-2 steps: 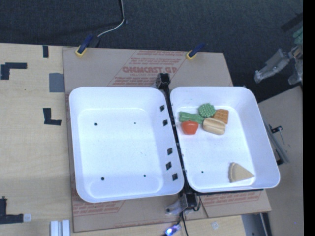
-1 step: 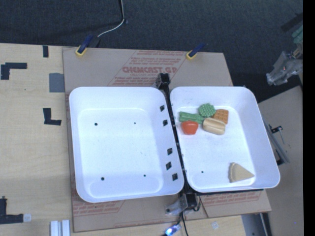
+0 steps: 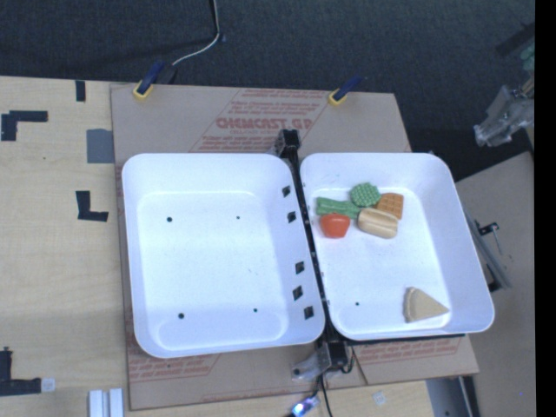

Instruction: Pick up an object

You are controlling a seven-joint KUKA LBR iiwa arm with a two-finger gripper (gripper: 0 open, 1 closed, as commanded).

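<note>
Closest to the lens: dark clip and cable [image 3: 320,367] at the near joint of the two bins. Just beyond, at the near right corner of the right bin [image 3: 452,233], one tan wedge [image 3: 423,306], lying alone, well apart from the rest.

Farther back in the same bin, near the divider, a tight cluster: one red round piece [image 3: 335,225], one tan roll [image 3: 378,222], one orange ridged piece [image 3: 391,204], one green bumpy piece [image 3: 365,194], one green long piece [image 3: 333,205]. Touching or nearly so; red piece just beside the roll, green long piece just behind the red. Six things in all, every one in the right bin.

Hand [image 3: 502,120] up at the far right, off the bins, over dark floor, blurred; open or closed, cannot tell. Nothing visibly gripped. Cluster to its left and nearer the camera, well apart from it; wedge farther still.

Two white bins side by side, left bin [image 3: 208,259] beside the right, on a cardboard sheet [image 3: 252,120] on the surface [image 3: 52,259]. Two clamps [image 3: 148,81] at the sheet's far edge.
</note>
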